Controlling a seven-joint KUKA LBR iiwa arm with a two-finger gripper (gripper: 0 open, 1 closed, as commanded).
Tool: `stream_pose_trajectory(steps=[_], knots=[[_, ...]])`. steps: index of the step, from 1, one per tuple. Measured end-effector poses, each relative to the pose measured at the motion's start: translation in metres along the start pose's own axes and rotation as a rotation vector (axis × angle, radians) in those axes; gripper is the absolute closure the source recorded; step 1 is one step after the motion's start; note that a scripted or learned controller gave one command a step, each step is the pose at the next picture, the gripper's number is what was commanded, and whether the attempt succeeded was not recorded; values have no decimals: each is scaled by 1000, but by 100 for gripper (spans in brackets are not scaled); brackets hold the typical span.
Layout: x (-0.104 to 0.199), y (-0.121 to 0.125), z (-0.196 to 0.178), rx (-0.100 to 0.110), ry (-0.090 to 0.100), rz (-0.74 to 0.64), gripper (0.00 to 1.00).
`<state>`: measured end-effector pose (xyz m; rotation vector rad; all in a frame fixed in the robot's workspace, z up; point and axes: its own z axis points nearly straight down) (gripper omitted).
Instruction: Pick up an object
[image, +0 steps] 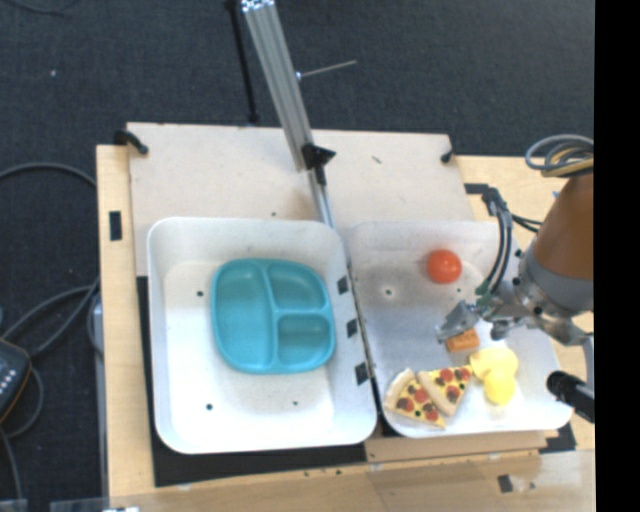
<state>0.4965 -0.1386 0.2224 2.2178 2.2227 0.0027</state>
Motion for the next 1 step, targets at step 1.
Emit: stream_pose_trajectory(steps=[1], knots=[[0, 0, 0, 0, 0, 2, 0]])
